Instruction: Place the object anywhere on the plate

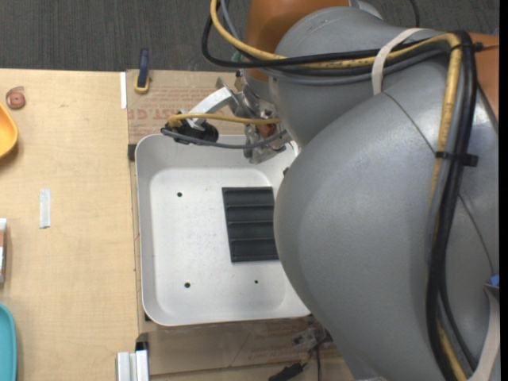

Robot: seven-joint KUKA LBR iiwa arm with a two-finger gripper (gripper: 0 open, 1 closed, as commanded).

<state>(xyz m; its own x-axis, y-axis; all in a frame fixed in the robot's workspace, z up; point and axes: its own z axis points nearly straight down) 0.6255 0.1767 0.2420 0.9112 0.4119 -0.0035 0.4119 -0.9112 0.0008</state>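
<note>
Grey metal of the gripper (258,137) is hanging over the far rim of the white bin (159,236), and whether it is clenched I cannot tell. Nearest to it, a black ribbed object (250,225) is lying on the bin floor toward the camera, long axis running near to far; I'm spotting no plate.

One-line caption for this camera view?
Grey arm looms over a white bin holding a black ribbed block.

white bin (159,236), black ribbed block (251,225), blue clamp (144,63)
</note>
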